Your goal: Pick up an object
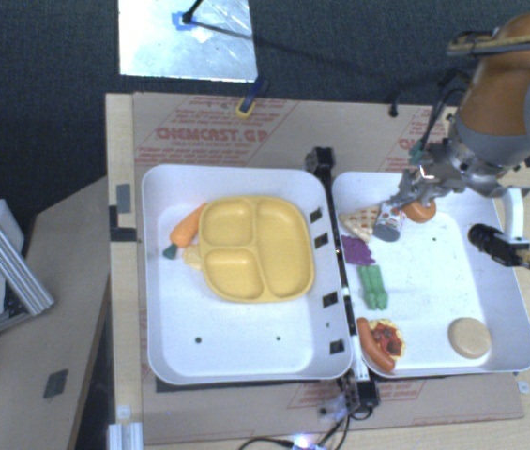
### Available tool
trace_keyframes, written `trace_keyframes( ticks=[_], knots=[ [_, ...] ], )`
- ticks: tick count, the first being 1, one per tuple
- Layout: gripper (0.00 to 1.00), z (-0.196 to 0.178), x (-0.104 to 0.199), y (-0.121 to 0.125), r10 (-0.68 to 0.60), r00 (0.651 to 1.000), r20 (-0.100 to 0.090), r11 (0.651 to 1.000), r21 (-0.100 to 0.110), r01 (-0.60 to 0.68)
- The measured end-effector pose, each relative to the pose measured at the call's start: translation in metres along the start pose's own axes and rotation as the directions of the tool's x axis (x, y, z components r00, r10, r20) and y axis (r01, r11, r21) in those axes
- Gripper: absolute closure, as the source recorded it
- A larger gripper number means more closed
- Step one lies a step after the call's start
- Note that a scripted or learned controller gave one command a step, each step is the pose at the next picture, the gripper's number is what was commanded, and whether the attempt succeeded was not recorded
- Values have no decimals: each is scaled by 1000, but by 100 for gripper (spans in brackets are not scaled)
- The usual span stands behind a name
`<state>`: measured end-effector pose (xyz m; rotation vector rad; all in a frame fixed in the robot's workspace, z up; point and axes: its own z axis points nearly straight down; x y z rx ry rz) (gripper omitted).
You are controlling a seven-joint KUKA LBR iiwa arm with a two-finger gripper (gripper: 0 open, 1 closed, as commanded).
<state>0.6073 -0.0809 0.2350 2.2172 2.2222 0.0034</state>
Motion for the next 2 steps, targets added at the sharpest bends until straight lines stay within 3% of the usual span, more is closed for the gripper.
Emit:
trace_keyframes(
  ticks=[2],
  knots=[
    [100,16,-2,7,-1,1000,0,1000,2,1]
  ],
)
